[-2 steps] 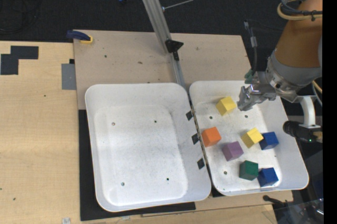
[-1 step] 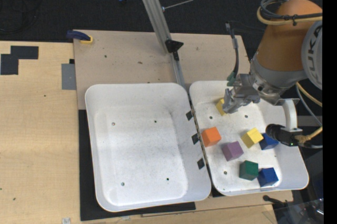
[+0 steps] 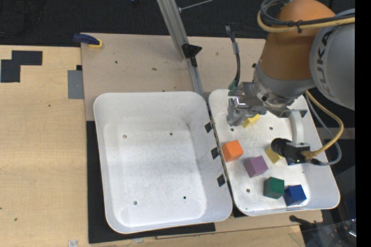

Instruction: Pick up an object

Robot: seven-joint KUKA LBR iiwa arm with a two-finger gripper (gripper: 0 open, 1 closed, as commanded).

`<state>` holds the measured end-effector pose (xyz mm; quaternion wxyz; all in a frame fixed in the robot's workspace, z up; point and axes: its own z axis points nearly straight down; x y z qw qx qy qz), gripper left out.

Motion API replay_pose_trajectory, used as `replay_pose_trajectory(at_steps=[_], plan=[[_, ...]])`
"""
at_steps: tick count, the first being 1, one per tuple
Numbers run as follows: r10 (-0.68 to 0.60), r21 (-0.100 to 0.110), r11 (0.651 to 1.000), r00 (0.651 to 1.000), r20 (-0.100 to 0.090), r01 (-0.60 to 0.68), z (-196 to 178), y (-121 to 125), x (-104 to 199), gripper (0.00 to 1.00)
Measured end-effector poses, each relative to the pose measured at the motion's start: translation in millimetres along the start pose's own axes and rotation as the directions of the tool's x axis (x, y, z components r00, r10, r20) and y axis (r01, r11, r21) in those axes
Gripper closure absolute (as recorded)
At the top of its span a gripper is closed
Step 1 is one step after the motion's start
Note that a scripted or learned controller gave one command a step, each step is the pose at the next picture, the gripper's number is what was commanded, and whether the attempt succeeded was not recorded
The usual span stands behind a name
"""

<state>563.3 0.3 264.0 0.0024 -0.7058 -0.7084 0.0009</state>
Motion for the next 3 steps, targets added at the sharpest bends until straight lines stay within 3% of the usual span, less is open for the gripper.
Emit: replay_pose_trajectory(at_steps=[2, 3], plan=[[0.0, 0.003, 1.0, 1.0, 0.001, 0.0, 34.3, -21.6, 93.7, 1.0], [0.006, 0.0, 1.0, 1.0, 0.002, -0.006, 33.1, -20.9, 90.9, 0.0]])
